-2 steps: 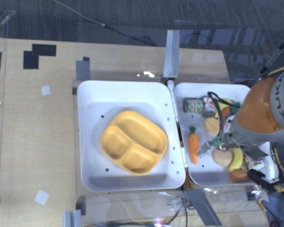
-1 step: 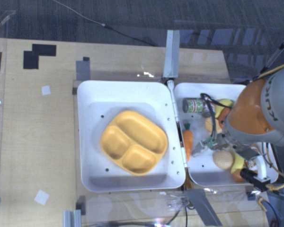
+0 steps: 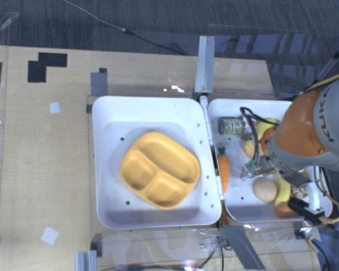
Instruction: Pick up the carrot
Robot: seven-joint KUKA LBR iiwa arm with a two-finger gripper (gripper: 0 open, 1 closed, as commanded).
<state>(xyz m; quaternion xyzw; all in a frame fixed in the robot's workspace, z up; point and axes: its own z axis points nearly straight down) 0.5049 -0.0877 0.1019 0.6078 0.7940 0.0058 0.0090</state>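
Camera view: carrot [image 3: 224, 174] lying in the right bin [image 3: 237, 210], long and orange, smooth, green at the top end, hugging the wall nearest the yellow tray [image 3: 160, 169]. Gripper [image 3: 253, 166] just right of the carrot; open or closed, cannot tell. Best to slide left, drop over the carrot's middle, squeeze across the thin way.

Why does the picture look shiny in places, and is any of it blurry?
In the camera view, overhead light glints off the left bin's white rim at its top edge; the yellow tray casts a soft shadow; the carrot looks sharp, while clutter under the arm sits in shade.
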